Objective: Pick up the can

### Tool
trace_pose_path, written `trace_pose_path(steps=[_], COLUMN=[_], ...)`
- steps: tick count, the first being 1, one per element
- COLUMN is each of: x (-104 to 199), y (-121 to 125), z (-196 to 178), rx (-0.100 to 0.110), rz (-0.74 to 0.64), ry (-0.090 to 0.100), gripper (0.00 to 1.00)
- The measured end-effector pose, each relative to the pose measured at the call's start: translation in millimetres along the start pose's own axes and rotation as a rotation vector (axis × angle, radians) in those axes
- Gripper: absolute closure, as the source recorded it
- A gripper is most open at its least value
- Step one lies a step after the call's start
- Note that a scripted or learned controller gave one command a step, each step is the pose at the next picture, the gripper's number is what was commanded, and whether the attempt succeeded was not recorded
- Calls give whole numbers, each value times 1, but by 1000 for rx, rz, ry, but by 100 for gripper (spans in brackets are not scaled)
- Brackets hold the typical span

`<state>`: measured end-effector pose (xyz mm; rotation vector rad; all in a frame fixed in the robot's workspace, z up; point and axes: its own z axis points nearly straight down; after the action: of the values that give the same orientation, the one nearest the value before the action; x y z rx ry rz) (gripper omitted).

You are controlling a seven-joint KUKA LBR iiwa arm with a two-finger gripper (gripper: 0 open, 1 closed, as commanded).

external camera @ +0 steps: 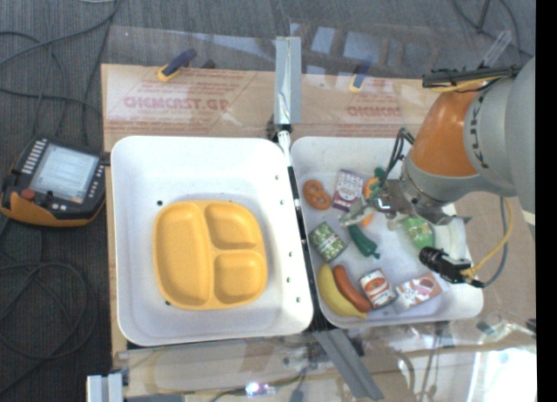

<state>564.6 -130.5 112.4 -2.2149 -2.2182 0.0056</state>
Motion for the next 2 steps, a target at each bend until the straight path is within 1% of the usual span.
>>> trace_pose_path(steps=[1, 2], x=[-63, -62], y=[-36, -36], z=[-36, -42], rx=[-2, 4], rz=[178, 177], ry=[-2, 1], gripper=[0, 100])
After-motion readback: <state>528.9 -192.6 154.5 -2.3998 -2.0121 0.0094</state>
